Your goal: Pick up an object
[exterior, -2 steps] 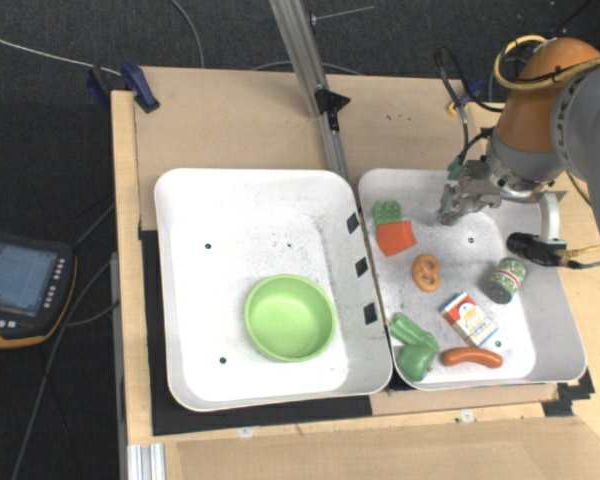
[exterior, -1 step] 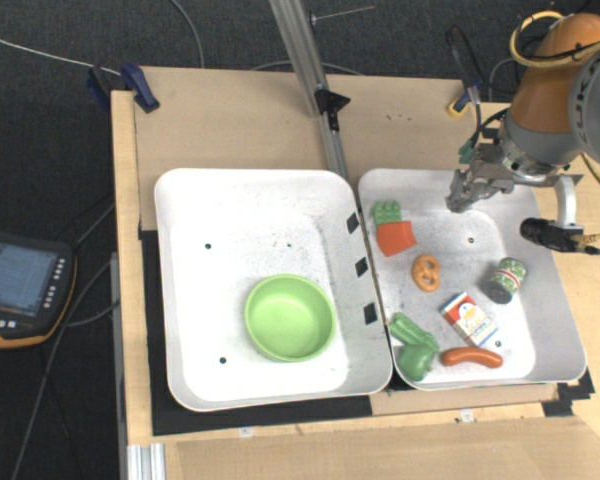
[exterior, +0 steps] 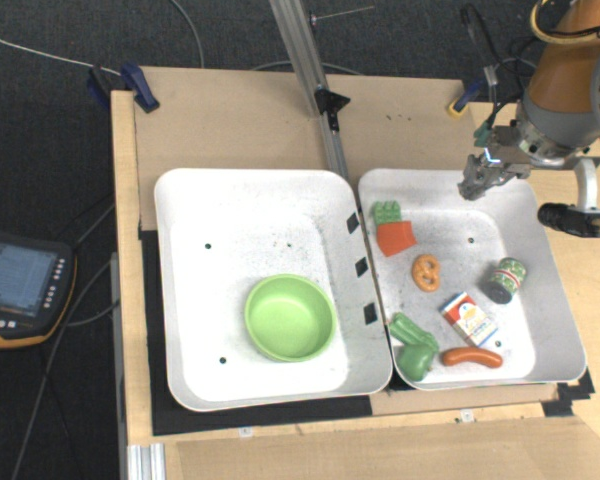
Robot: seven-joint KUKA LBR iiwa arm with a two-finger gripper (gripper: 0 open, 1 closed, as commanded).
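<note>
The gripper [exterior: 477,181] is seen at the upper right of the frame, above the far rim of the right bin [exterior: 540,363]; whether it is spread or pressed together cannot be told. Scattered in that bin are a green block [exterior: 385,212], a red block [exterior: 396,238], a pretzel [exterior: 426,272], a small can [exterior: 504,279], a carton [exterior: 469,319], a sausage [exterior: 470,357] and a green pepper [exterior: 413,346]. A green bowl [exterior: 289,316] is set in the left bin [exterior: 180,218].
</note>
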